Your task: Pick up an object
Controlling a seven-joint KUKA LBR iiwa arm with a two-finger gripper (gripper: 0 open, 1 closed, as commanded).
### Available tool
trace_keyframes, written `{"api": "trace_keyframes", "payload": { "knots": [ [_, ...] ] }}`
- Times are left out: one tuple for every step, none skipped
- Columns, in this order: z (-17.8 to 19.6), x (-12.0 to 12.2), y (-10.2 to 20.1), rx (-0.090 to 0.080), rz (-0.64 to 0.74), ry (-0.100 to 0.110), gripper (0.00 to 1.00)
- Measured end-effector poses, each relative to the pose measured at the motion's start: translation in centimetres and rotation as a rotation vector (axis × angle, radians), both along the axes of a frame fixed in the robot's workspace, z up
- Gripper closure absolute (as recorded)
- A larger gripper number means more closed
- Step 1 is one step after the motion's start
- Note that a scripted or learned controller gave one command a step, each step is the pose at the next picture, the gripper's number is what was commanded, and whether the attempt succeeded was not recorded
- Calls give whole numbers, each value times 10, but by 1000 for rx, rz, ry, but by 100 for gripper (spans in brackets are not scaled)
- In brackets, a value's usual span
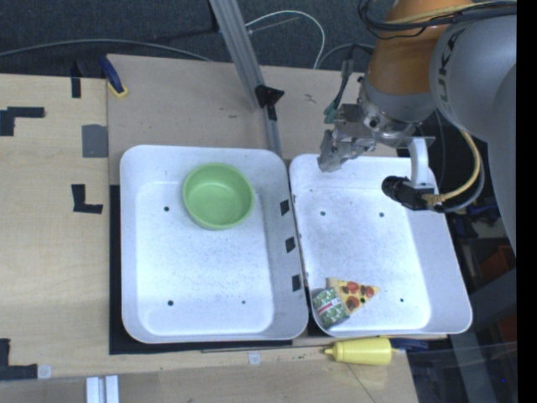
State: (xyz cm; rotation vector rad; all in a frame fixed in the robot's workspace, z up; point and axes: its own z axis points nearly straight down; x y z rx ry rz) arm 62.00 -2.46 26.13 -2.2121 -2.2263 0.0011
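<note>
arm reaches in from the right, gripper (333, 159) low over the right bin's (436, 250) far left corner; finger state cannot be told. pizza slice (354, 291) and can (330, 307) lie at its near edge.

The grey KUKA arm (482, 65) enters from the right side of the camera view and bends across the upper right corner. Its broad grey link fills the right edge, and the rounded orange band (411, 44) sits above the wrist, with dark cables looping over the top of it. Below the band the wrist narrows into a grey metal housing that points down and to the left. The two-finger gripper (329, 163) hangs at the end of it, its tip low and tilted leftward. A black cylindrical fitting with a yellowish hose juts out beside the wrist, lower right of the gripper.
</note>
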Motion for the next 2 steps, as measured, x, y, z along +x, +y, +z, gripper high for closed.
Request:
{"api": "trace_keyframes", "payload": {
  "knots": [
    [-17,-26,43,-1,-2,2,100],
    [-14,-45,92,0,1,1,100]
  ]
}}
